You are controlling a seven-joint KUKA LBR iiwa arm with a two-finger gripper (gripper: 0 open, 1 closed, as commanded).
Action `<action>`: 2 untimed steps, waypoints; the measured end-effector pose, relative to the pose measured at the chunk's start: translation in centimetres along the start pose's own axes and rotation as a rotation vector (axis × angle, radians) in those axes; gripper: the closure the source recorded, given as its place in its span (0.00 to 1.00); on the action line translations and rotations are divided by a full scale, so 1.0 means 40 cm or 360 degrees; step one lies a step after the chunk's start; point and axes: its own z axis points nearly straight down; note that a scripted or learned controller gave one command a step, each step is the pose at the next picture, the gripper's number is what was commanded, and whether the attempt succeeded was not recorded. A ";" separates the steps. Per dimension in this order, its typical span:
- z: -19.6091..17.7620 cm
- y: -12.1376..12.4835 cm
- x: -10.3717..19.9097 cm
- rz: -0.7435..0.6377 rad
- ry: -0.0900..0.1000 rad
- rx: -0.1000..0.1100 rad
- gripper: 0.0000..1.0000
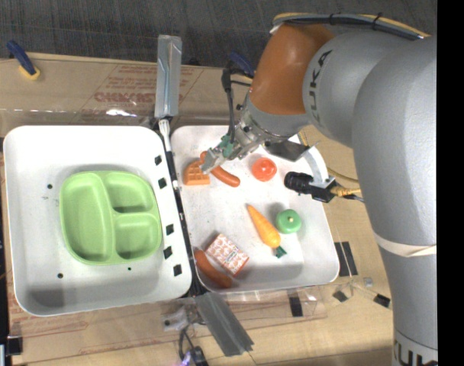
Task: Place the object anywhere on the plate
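Sausage (224,177) is lying in the right bin (323,250), centre frame (waffle piece (195,174) beside it); gripper (214,159) is hovering right over them, jaw state unreadable. Green plate (110,216) is sitting left.

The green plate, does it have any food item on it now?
No, the green plate sits bare in the left bin; the carrot lies in the right bin.

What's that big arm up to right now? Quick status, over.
Gripper low in right bin, at orange waffle toy and sausage toy; grasp unclear. Green divided plate waits in left bin. Divider wall between.
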 end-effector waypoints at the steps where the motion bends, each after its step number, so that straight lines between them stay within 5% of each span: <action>1: 0.002 0.081 0.244 -0.0233 0.0004 0.0007 1.00; 2: 0.002 0.081 0.242 -0.0232 0.0004 0.0007 0.00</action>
